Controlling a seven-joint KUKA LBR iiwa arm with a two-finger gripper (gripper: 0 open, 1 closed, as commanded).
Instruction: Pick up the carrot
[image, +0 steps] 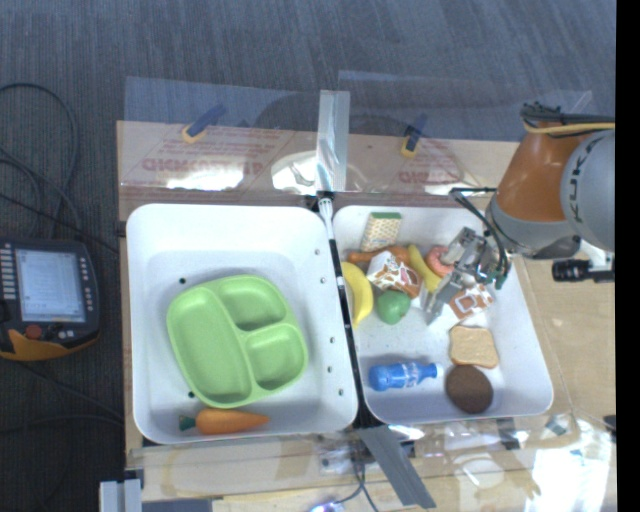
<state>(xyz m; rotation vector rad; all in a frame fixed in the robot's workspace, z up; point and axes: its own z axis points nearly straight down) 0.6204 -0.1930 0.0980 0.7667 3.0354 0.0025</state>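
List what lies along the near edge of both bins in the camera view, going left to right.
Orange carrot with green stub → blue plastic bottle lying on its side → round dark-brown bun. The carrot lies in the left bin, the other two in the right bin.

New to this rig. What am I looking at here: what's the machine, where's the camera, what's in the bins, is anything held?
One camera looks down at a slant on two white bins. The grey arm with an orange band reaches in from the right; its gripper hangs over the right bin, among toy food: a banana, a green ball, a blue bottle, a bread slice and a brown round piece. I cannot tell whether it holds anything. The left bin holds a green divided plate and the carrot, lying untouched at its near edge.
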